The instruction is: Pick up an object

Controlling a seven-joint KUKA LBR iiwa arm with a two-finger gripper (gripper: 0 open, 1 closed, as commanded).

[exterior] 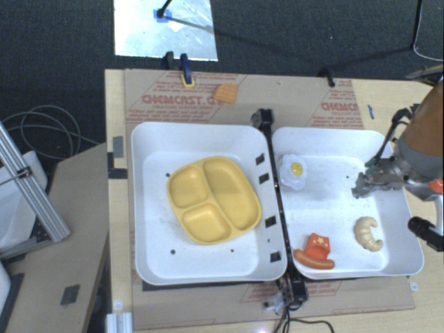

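Observation:
In the right bin (333, 207) lie several toy foods. A fried egg (294, 171) sits at its far left corner. A pale croissant (368, 232) rests near the right wall. A red sausage (313, 259) lies along the front wall, and a small red-orange piece (319, 243) touches it from behind. My gripper (363, 186) hangs low over the right part of this bin, a little beyond the croissant and apart from it. Nothing shows in its grasp.
A yellow divided plate (211, 200) lies in the left bin (159, 186). On the cardboard behind the bins sit an orange scrap (225, 93) and a clamp (186, 71). A black divider with clips (270, 186) runs between the bins.

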